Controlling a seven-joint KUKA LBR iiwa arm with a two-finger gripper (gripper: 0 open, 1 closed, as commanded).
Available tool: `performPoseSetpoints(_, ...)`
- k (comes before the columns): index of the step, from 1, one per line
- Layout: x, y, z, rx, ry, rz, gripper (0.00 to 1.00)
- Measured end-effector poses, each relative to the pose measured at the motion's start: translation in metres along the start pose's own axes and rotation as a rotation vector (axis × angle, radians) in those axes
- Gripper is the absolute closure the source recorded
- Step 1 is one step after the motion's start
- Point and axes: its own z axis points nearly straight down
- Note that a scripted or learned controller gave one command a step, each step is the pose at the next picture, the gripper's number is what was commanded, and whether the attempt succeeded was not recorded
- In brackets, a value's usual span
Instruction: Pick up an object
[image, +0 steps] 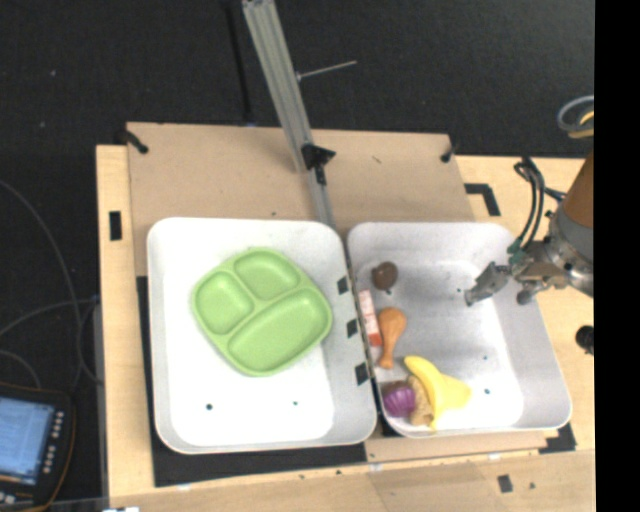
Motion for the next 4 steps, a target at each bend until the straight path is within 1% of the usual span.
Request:
performPoseSetpoints(1,0.000,0.000,0.000,0.000,0.000,0.000,0.00)
performPoseSetpoints(2,0.000,-0.011,0.050,0.005,0.000,0.003,0.00)
performPoseSetpoints(3,0.006,-0.007,0.096,0.004,0.000,0.003,0.00)
performPoseSetpoints(4,0.005,-0.007,0.120,0.003,-0.001,0.004,0.00)
